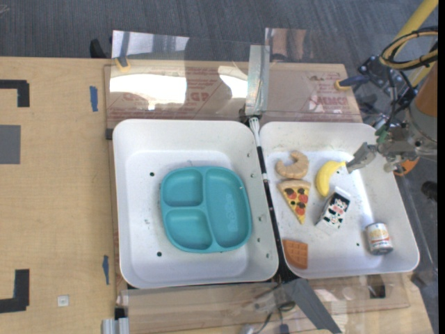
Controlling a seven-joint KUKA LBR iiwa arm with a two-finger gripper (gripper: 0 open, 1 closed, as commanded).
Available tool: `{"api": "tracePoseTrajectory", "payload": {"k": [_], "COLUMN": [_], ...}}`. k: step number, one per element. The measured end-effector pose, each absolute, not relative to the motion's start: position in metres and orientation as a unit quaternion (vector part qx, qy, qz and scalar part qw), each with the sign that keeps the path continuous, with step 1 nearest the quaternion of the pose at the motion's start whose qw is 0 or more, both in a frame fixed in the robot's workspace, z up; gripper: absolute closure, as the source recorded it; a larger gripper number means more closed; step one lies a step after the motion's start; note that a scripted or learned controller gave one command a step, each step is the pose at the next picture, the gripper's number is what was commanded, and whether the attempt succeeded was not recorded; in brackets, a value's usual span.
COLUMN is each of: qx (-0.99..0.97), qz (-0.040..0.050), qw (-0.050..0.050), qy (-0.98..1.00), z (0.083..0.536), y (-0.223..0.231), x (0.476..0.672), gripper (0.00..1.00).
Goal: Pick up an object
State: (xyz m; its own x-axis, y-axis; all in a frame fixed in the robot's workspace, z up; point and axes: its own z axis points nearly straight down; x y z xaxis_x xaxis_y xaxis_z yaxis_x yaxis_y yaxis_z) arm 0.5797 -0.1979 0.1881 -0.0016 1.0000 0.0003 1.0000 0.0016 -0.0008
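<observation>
Teal plate (206, 209) alone in left bin (132, 145); six items in right bin (396, 207); gripper (361, 158) grip unclear.

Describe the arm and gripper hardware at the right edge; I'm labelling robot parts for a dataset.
The gripper has a slim grey metal finger on a blocky grey body. Behind it sits an orange band. Black cables loop above the wrist, alongside a yellow hose and a small blue fitting.

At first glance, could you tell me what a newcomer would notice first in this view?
The teal divided plate stands out, alone in the left bin. The right bin holds a cluster of small toys, the yellow banana brightest, with the gripper poised just to its right.
</observation>
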Motion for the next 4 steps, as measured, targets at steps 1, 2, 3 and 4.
{"api": "tracePoseTrajectory", "payload": {"k": [1,2,3,4], "qx": [-0.704,-0.706,-0.707,-0.707], "qz": [-0.001,-0.0013,-0.0008,-0.0031], "qw": [0.002,-0.002,-0.001,-0.004], "qy": [-0.711,-0.708,-0.707,-0.708], "z": [0.104,0.086,0.087,0.1], "y": [-0.104,-0.101,-0.092,-0.092], "x": [0.633,0.647,0.618,0.62], "gripper": [0.0,0.0,0.0,1.0]}}
